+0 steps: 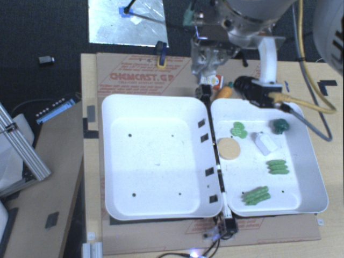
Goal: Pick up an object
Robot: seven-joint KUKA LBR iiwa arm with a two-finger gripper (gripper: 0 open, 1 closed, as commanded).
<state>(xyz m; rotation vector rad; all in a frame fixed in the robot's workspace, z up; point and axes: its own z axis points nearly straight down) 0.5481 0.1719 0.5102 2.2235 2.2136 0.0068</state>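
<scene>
The claw (207, 79) hangs at the top centre of the frame, above the far end of the seam where the two white bins meet. Something small, orange and white, sits at its tip, but whether that thing is gripped or merely lies behind on the worktop (134, 71) cannot be told, and how the claw stands cannot be told either.

All the loose things lie in the right bin (309, 160), lower and to the right of the claw in the frame. Nearest is a light green leafy piece (238, 129), just down and right. Below it rests a tan round disc (229, 148), near the seam. Further right are a white block (265, 143) and a dark green lump (280, 125) near the bin's far right wall. A green pod (278, 167) lies with its long axis running left to right, and a second, bumpy green pod (256, 196) sits low in the bin, tilted slightly up to the right.

The left bin (115, 144) is on the other side of the seam. For a pick, I judge the claw must travel down-frame and rightward; the leafy piece and the disc are the shortest reach.
</scene>
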